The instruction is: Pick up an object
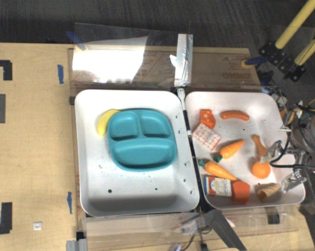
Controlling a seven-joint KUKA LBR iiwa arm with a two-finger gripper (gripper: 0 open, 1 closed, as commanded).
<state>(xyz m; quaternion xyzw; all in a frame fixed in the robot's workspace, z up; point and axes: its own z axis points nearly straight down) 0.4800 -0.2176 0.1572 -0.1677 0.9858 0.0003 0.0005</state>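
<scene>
Because my pincer sits in a tangle of cable and metal just right of the orange ball, I cannot tell whether it is apart or together, and nothing visibly sits in it. That is my first worry: closing on air and lifting nothing.

The ball is my nearest candidate, lying in the right bin close to its right wall. It is round and looks smooth, so I judge it could roll or squirt out if I close off-centre. It is also crowded. A brown stub lies just below it, and a slim orange-brown piece just above it. Coming down between them, I could knock one aside or pinch two things at once. The wall beside the ball leaves little room on that side, so I could strike the rim.

Left of the ball lie two carrots, a boxed item with a red end, a patterned packet and a red carton. A sausage lies up and left. They are packed near one another, so a reach there risks nudging neighbours.

Far left of the ball, in the other bin, a yellow piece is half hidden under a teal plate. My arm is cut off at the picture's right side, and I cannot make out what the brown stub is.
</scene>
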